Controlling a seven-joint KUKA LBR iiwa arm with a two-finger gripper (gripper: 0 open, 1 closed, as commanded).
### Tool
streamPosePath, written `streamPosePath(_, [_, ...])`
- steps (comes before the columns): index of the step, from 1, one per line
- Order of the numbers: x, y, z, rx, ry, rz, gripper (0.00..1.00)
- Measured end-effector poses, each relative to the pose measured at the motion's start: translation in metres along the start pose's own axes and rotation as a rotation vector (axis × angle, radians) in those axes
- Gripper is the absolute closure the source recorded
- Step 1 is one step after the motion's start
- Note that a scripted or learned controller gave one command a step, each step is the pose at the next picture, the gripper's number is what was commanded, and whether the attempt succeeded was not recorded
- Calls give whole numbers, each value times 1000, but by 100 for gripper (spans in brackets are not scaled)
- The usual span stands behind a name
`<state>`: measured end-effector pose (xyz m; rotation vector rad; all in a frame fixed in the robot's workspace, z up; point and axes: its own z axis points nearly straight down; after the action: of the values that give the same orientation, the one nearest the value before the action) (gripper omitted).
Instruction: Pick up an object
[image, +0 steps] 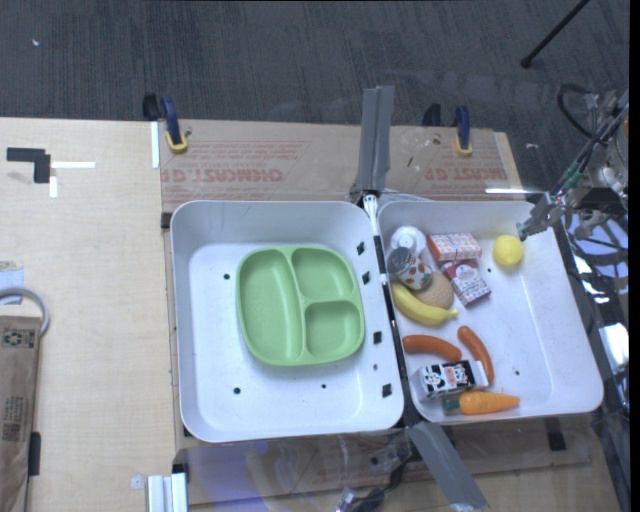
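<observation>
The right bin holds a yellow lemon, a banana, a small can, a red and white box, a second small packet, two sausages, a cow-print carton and a carrot. A thin grey part that looks like my gripper pokes in over this bin's far right corner, just up and right of the lemon and apart from it. Nothing is seen held in it.
A green divided plate lies in the left bin. Cables and arm parts crowd the right edge. A grey post stands behind the bins' shared wall. Blue clamps grip the cardboard at the back.
</observation>
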<state>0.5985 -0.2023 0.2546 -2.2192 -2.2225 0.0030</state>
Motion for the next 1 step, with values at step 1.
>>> streamPosePath(1, [31, 31, 94, 0, 0, -95, 0])
